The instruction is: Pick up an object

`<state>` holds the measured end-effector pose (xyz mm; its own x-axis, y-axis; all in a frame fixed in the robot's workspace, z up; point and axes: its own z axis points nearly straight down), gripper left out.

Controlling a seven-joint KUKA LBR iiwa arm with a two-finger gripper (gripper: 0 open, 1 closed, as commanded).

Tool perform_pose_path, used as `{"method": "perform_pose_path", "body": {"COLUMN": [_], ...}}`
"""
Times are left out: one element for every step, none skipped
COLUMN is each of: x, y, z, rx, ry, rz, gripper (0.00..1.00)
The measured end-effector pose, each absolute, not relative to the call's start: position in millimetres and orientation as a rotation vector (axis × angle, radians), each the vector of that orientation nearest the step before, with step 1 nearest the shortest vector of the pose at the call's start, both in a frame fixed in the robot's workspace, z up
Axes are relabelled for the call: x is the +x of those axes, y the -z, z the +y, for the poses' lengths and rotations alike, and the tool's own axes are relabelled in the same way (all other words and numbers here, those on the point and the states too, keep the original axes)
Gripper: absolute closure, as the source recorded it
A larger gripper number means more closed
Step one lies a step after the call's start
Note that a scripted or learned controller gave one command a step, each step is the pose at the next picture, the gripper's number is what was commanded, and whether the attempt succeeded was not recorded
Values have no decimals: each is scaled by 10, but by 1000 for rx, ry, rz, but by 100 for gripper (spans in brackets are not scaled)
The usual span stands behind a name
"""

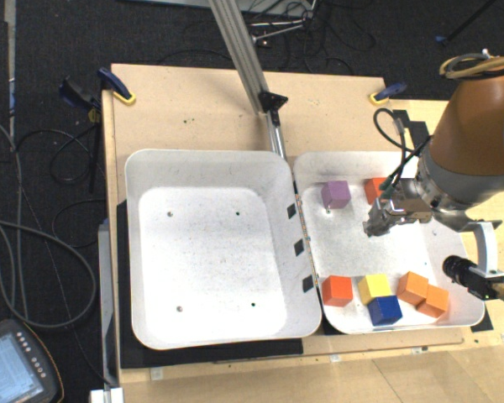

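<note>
Purple cube point(336, 195) just left of fingers point(378, 225), apart, right bin point(353, 259).

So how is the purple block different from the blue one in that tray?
The purple block sits alone near the far end of the right bin, while the blue block is at the near edge. The purple block has bare floor around it; the blue block is pressed against a yellow block. Purple is pale, blue deep. Both are similar small cubes.
</note>
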<state>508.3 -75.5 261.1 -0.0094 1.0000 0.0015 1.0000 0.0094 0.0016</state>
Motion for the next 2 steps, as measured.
{"method": "perform_pose_path", "body": {"x": [5198,5270], "y": [-2616,-2443], "z": [-145,324], "rx": [2211,2215], "ry": [-3,2], "rz": [2232,2232], "gripper": [100,100]}}
